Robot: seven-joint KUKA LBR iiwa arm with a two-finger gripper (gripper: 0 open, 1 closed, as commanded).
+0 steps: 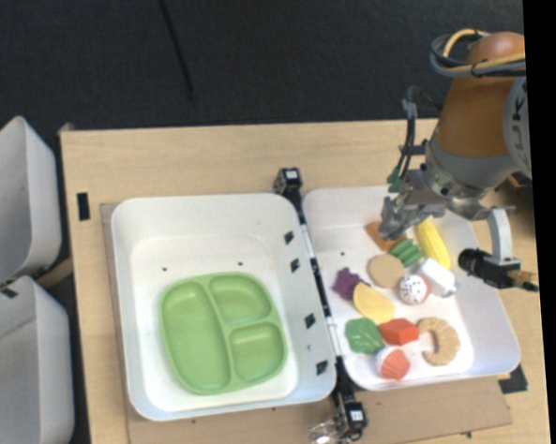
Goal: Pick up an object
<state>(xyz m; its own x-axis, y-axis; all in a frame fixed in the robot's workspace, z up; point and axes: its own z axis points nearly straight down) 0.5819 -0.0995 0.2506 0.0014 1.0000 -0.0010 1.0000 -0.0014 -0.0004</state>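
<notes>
The right bin [343, 217] holds several toy foods: a purple piece [348, 281], a yellow piece [373, 302], a green piece [364, 335], a red block [398, 331], an orange-red piece [394, 363], a tan ring [439, 340], a white ball [413, 289], a tan disc [386, 271], a green ridged piece [408, 252] and a yellow corn cob [433, 242]. My gripper [396, 220] hangs low over the bin's far right part, just above the tan disc and the green ridged piece.
The left bin [135, 272] bears a green divided tray [221, 331]. A black clamp [288, 180] sits at the far end of the wall between the bins, another [348, 415] at the near end. The arm's grey body [474, 129] stands over the right bin's far corner.
</notes>
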